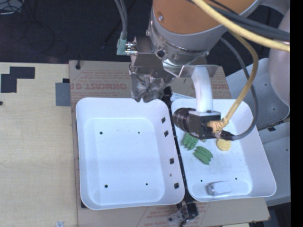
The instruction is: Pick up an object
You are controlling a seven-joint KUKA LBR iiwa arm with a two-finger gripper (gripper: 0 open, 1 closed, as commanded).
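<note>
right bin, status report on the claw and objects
Claw up over the bins' back edge, nothing visibly held. Green ridged pieces, yellow piece, grey block lying in right bin.

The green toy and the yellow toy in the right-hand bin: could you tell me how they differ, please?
The green toy is leaf-coloured, while the yellow toy is pale corn yellow. The green toy is elongated and lies diagonally; the yellow toy looks short and stubby. The green toy lies in full view, whereas the yellow toy is partly covered by a cable. Both lie in the right bin.
</note>
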